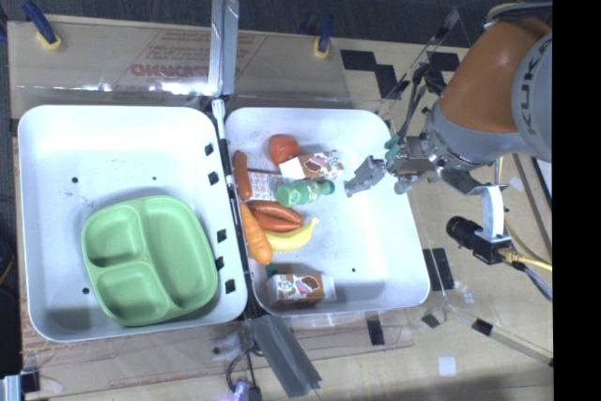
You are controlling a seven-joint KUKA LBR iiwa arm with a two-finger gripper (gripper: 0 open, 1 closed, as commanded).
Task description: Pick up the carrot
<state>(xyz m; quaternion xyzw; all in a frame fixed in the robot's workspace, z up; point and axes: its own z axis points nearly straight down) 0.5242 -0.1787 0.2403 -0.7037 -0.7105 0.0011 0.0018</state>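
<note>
The carrot (255, 239) is orange and lies lengthwise against the left wall of the right bin (394, 282), beside a banana (293, 238) and a reddish-brown sausage-like piece (274, 215). My gripper (383, 180) hangs over the right part of that bin, well to the right of the carrot and apart from it. Its fingers (362, 177) stand open with nothing between them.
The right bin also holds a red tomato (284, 148), a thin sausage (242, 176), a green bottle (302, 193), a snack pack (321, 166) and a small carton (300, 287). In the left bin (56, 136) sits a green divided plate (148, 258).
</note>
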